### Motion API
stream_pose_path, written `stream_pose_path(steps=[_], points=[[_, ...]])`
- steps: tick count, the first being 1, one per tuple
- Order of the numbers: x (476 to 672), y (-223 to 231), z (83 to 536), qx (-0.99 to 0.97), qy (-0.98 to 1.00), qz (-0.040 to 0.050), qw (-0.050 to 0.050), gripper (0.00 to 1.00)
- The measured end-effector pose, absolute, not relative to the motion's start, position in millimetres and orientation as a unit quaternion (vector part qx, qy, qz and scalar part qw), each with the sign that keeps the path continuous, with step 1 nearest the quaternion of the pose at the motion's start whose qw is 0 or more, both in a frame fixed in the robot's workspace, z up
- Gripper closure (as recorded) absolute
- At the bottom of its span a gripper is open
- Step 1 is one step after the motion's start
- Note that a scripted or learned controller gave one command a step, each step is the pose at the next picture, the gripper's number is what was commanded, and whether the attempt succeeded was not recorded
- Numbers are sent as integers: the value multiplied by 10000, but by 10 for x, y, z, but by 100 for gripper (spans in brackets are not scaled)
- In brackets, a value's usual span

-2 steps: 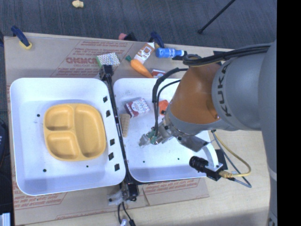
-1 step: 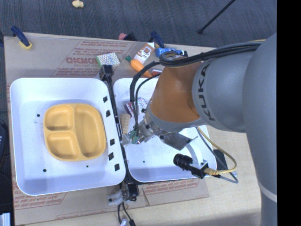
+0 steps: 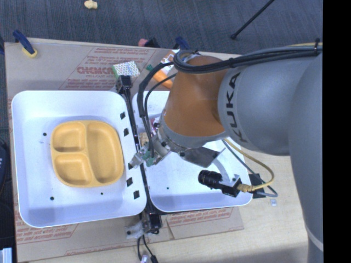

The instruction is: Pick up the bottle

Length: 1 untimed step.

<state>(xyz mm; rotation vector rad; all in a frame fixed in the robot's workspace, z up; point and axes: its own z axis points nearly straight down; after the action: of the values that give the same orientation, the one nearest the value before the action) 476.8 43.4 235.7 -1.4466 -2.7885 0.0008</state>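
My grey arm, with its orange band (image 3: 194, 100), reaches in from the right and covers most of the right bin (image 3: 181, 199). The gripper (image 3: 147, 156) hangs low at that bin's left wall, close to the divider between the two bins. A small greenish, partly see-through thing sits right at its tip, and I cannot make out what it is. An orange object (image 3: 163, 76) peeks out behind the arm at the right bin's far edge. The arm hides whatever else lies in that bin.
The left bin (image 3: 27, 147) holds a yellow divided plate (image 3: 86, 152). A black cylindrical fitting with a yellow cable (image 3: 218, 182) hangs off the wrist over the right bin's near side. Black cables (image 3: 130, 108) run along the divider. A small checkered tag (image 3: 125, 69) lies on the cardboard behind the bins.
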Motion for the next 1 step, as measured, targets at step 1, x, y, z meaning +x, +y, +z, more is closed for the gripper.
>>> stream_pose_path(steps=[1], points=[[4769,504,2538,-2861,-9582,1,-7,100]])
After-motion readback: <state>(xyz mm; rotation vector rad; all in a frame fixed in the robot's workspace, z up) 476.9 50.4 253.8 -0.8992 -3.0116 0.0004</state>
